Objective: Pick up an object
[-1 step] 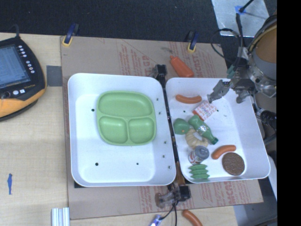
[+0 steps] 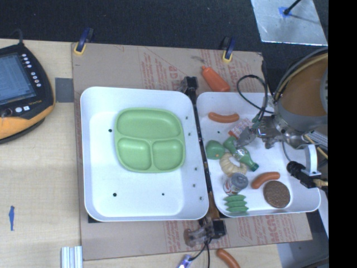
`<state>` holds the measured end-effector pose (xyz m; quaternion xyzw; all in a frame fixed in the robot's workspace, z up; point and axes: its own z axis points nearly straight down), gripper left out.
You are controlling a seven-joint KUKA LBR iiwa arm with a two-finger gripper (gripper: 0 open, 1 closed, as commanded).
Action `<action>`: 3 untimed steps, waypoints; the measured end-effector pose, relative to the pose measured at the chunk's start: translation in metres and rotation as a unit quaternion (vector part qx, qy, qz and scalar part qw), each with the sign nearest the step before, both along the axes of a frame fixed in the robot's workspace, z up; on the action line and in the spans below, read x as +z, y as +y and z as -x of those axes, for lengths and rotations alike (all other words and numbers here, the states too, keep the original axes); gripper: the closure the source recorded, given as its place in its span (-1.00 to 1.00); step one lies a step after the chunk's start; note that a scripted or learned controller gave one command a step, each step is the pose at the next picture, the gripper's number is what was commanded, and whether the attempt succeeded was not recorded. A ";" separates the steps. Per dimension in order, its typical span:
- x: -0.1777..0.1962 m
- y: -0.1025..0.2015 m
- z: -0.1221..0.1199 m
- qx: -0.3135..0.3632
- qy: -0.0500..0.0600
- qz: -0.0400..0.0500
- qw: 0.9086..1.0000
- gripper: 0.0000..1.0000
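The right white bin (image 2: 301, 210) holds several toy foods: a sausage (image 2: 223, 116) at the back, a green bottle (image 2: 244, 157), a green leafy piece (image 2: 214, 148), a beige ring (image 2: 229, 164), a small metal can (image 2: 239, 181), a second sausage (image 2: 265, 179), a brown round cookie (image 2: 276, 194) and a green ridged piece (image 2: 235, 203). My gripper (image 2: 249, 138) reaches in from the right and hangs low over the bin's middle, just above the green bottle's upper end. A small pink and white item (image 2: 240, 128) lies beside it.
The left white bin (image 2: 95, 149) holds a green divided plate (image 2: 149, 139). An orange toy (image 2: 215, 79) lies on the cardboard behind the right bin and a sausage (image 2: 228, 257) in front. A teach pendant (image 2: 22, 94) sits far left. A cable (image 2: 251, 85) loops over the back right.
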<state>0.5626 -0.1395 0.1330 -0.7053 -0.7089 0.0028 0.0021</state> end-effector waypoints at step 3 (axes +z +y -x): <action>-0.037 -0.027 -0.074 -0.001 -0.006 0.001 1.000 -1.00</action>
